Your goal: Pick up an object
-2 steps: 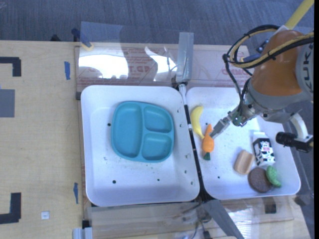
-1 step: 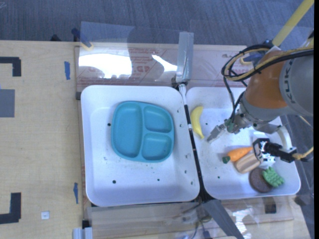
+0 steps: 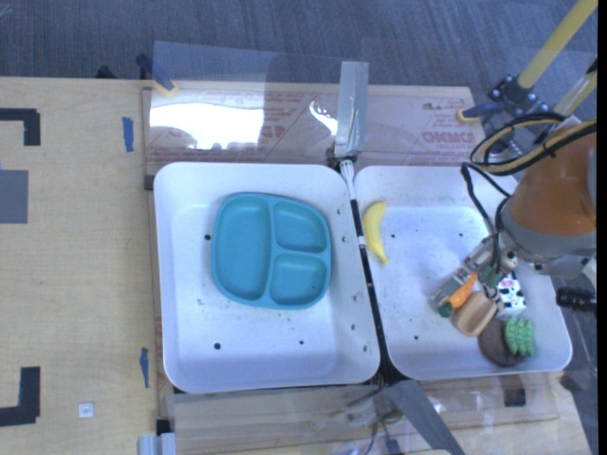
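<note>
Camera view | pincer (image 3: pixel 471 287) low in right bin (image 3: pixel 427 254), grip state cannot tell | small toy pile (image 3: pixel 493 316) directly beneath and just right | banana (image 3: pixel 377 229) well left | blue divided plate (image 3: pixel 270 250) farther left, left bin (image 3: pixel 180 273)

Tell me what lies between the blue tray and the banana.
In the camera view, the bins' adjoining rims run between the blue tray and the banana.

Grey arm (image 3: pixel 555 240) w/ orange band (broad, glossy) above wrist; black cables looped alongside.
</note>
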`<state>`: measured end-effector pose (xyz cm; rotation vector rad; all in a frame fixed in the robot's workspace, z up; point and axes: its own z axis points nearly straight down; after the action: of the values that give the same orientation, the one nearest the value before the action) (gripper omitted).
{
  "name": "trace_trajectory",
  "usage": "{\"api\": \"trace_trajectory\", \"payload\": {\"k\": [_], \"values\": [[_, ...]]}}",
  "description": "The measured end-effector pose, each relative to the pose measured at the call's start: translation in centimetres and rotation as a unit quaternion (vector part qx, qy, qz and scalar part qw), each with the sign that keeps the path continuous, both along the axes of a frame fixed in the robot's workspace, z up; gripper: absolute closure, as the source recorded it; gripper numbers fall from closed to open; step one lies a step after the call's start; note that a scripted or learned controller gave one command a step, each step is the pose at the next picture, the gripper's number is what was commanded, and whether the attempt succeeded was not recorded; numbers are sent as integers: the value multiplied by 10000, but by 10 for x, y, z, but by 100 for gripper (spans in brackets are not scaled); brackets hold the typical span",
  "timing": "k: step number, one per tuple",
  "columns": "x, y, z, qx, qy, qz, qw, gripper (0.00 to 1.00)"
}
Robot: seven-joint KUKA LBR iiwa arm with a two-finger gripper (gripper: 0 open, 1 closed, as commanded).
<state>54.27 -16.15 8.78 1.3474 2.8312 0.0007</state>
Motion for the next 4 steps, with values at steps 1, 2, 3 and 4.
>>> {"api": "trace_trajectory", "payload": {"k": [1,2,3,4], "values": [[4,1,12,1,-50,-4,10000,100],[36,79,98,25,1,-1805,9836,100],[35,78,97,19,17,-1813,9834,0],[8,7,27,9,36,-2071,9783,0]]}}
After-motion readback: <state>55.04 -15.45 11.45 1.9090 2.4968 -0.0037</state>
